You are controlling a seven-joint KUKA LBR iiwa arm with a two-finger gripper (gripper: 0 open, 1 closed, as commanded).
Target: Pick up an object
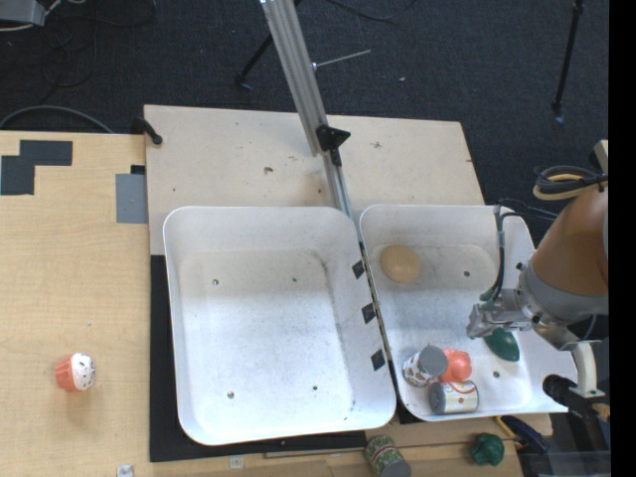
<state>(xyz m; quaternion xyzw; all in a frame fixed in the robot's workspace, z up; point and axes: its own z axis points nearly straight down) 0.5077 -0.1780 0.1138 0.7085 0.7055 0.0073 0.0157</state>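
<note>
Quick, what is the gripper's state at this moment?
Gripper: low in the right bin beside a green object; state cannot be told.

- The arm reached in from the right, orange band above the wrist, over the right bin.
- The gripper hung low in that bin, right by a dark green object; whether they touched could not be told.
- A tan round object sat alone toward the bin's far side.
- Near the front edge, a grey-capped piece, an orange object and a small can huddled together.
- The left bin lay alongside.
- Out on the wooden bench, a small red-and-white figure stood well apart.
</note>
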